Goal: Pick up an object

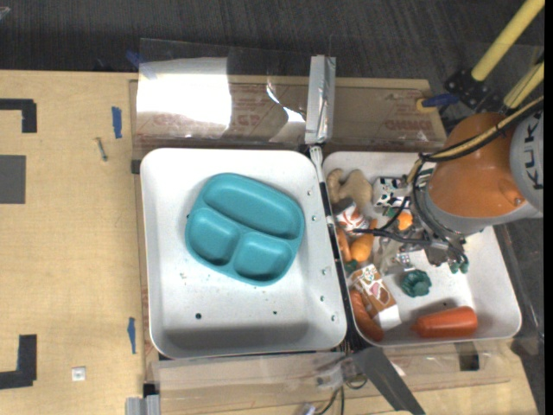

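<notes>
The right bin (505,305) holds a jumble of small objects: a tan plush toy (352,187), orange pieces (359,247), a printed snack packet (375,290), a small teal object (416,283) and a red-orange carrot-like piece (446,321) near the front. My gripper (416,242) reaches down into this bin from the right, beneath the orange wrist band (471,180). It hovers over the cluttered middle, just above the teal object. The arm hides part of the bin's back right.
The left bin (164,301) carries a teal three-compartment tray (244,226). A clear plastic divider (319,98) stands behind the bins. Yellow tubing (516,24) crosses the upper right. Wooden bench surface (60,258) lies to the left.
</notes>
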You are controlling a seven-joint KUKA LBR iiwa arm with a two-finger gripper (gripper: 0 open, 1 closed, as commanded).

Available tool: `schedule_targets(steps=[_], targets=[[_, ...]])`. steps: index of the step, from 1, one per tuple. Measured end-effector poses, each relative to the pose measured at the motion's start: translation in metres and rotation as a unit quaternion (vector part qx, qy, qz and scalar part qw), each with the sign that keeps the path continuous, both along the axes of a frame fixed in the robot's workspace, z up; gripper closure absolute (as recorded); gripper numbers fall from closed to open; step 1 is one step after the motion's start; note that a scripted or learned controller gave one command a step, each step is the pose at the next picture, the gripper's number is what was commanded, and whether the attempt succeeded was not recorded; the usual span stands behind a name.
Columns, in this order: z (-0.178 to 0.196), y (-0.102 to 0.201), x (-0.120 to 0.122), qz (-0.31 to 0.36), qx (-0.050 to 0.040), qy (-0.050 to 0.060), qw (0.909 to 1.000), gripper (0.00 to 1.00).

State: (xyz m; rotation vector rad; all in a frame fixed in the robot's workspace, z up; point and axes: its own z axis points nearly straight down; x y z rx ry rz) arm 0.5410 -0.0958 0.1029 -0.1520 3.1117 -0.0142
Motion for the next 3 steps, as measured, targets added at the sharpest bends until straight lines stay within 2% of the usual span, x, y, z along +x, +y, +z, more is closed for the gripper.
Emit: schedule_targets(steps=[1, 2, 3], targets=[[0.089, 0.07, 0.097, 0.02, 0.0052, 0.005, 0.9998, 1.0], [0.123, -0.07, 0.127, 0.1, -0.0001, 0.007, 0.995, 1.0], [0.127, -0.007, 0.128, 0.122, 0.0032, 0.009, 0.9925, 1.0]])
